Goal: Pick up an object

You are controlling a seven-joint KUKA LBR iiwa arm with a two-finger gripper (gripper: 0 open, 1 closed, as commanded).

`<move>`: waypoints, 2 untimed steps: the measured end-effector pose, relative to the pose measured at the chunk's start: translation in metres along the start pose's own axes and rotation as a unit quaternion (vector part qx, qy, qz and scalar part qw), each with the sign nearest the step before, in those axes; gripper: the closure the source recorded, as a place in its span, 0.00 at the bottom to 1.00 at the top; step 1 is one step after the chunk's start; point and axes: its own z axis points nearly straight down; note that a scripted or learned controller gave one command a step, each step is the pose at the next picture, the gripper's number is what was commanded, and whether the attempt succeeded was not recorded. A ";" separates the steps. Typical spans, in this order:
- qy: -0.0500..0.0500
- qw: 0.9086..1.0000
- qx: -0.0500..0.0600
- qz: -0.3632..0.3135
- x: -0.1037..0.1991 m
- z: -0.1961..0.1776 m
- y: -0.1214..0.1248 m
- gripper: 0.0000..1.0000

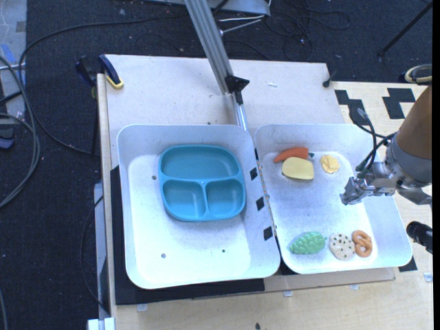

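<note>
On my far left sits the left bin (137, 253), and in it a blue divided tray (202, 182), flat, its two small compartments toward the near edge and its one wide compartment toward the far edge; I judge it no likely target. Moving right across the seam I come to the right bin (388, 253), where the small things lie. Along its far side are an orange-red carrot-like piece (291, 155) with a yellow lump (299, 168) touching it just in front, then a small pale yellow piece (330, 163) a little apart to the right. The carrot-like piece is the one thing with a clear long axis: it runs roughly left to right, tilted slightly, though I cannot tell which end is the tip. Along the near side lie a green knobbly piece (306, 243), a speckled cookie (340, 246) and a pretzel (362, 243), close together in a row, the last two rounded with no real heading. My pincer (350, 192) hangs over bare bin floor between these two groups, toward the right wall, carrying nothing; whether it is spread or closed I cannot tell from this slant. I judge I am in the approach step, with no object chosen by contact yet. The next move calls for shifting over one piece, most readily the cookie or pretzel just nearer, descending squarely, and closing across its narrow width.
</note>
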 end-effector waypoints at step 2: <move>0.001 1.000 0.001 -0.001 0.108 -0.017 0.028 1.00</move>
